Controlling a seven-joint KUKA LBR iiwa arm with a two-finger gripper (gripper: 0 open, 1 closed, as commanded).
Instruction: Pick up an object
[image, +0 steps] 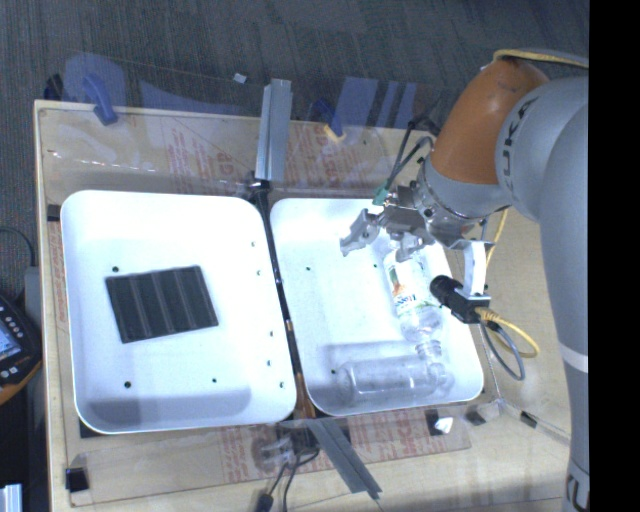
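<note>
A clear plastic bottle (412, 296) with a white and red label lies lengthwise along the right side of the right bin (318, 300). A second clear bottle (390, 376) lies crosswise near that bin's front wall, close to the first one's lower end. A dark ribbed rectangular pad (161, 302) lies flat in the left bin (90, 215). My gripper (380, 243) hangs over the back part of the right bin, just above the labelled bottle's upper end. Its fingers (356, 238) are spread open, and nothing sits between them.
A metal bar (271, 128) rises at the back where the two bins meet. Cables (505, 340) loop off the arm by the right bin's right wall. A black handheld device (12, 345) lies at the bench's left edge.
</note>
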